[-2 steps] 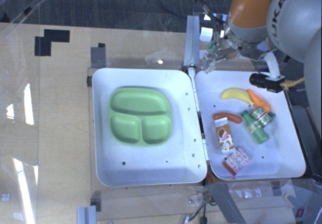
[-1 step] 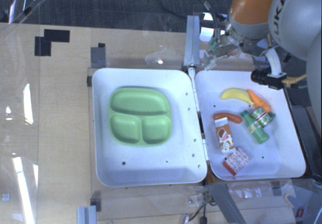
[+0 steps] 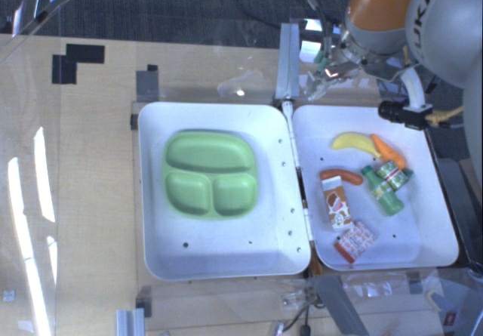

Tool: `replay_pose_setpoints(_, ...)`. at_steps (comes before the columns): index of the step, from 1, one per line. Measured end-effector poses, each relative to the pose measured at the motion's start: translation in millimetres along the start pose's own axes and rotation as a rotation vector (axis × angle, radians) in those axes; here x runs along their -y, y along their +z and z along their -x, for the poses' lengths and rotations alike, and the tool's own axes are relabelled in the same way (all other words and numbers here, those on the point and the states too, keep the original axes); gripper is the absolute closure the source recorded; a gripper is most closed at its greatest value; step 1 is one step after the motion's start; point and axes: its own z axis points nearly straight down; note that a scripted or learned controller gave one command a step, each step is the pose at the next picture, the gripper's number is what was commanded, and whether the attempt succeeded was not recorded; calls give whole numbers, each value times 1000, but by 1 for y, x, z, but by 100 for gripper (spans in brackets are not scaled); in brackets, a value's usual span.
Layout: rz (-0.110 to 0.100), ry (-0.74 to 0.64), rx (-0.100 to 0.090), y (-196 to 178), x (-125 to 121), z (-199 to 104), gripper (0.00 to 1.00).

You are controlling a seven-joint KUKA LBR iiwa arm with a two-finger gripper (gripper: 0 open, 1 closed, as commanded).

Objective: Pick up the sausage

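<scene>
- Camera view: gripper [image 3: 326, 70] sits above the top edge of the right bin [image 3: 430, 248], outside its rim, hanging off the grey arm [image 3: 445, 17] with the orange band.
- Gripper state: can't tell — the end is a clutter of metal and cable, too small to read.
- Nothing visible held at the tool.
- Sausage [image 3: 341, 175] lies flat on the right bin floor, well below the tool in the frame, slightly to its right. Untouched as far as I can see.
- Neighbours, relative to the tool: banana [image 3: 355, 143] is between tool and sausage, close above the sausage; carrot [image 3: 386, 149] just right of the banana.
- Carton [image 3: 337, 203] is just below the sausage, nearly touching or touching its left end — can't resolve which.
- Green bottle [image 3: 386, 186] just right of the sausage's right end.
- Red packet [image 3: 355, 241] is farthest from the tool, near the bin's lower edge.
- Left bin [image 3: 155, 251] holds a green divided tray [image 3: 210, 174], well left of the tool; not relevant.
- Progress, my read: nothing done yet. Left: move over the bin, descend on the sausage, grasp, lift.
- Risk, my read: tight neighbours on three sides; fingers may clip the carton or the bottle.
</scene>
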Motion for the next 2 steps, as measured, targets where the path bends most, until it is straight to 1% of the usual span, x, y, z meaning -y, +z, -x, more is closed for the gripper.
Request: replay_pose_setpoints(2, 11, -3, 4, -21, -4, 1, 100)
